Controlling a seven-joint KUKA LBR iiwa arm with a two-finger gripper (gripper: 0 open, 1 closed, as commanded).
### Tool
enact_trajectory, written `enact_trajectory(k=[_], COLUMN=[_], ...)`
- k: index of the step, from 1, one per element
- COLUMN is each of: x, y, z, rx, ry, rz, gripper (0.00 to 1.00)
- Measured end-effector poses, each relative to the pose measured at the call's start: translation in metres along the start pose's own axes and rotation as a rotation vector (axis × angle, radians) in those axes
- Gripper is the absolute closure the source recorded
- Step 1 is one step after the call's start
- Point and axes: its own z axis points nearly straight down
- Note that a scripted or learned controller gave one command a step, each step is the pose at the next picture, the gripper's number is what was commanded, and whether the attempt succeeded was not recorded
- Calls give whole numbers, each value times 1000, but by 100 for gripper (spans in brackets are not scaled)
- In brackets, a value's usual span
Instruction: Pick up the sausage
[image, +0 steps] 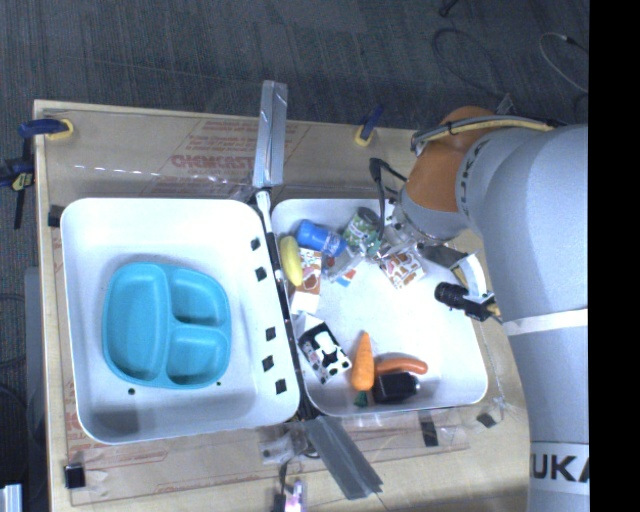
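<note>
The sausage is a short red-orange link lying near the front edge of the right bin, between a carrot and a black block. My gripper is at the back of the same bin, among packets, well away from the sausage. The orange band of the wrist sits just above it.
The right bin also holds a blue can, a yellow banana, a black-and-white toy and printed packets. In the left bin lies a blue divided plate. The grey arm covers the bin's right side.
</note>
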Motion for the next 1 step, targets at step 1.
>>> enact_trajectory(k=[1], x=[30], y=[26], z=[-3], rx=[8], ry=[-14], rz=[-300], gripper=[0])
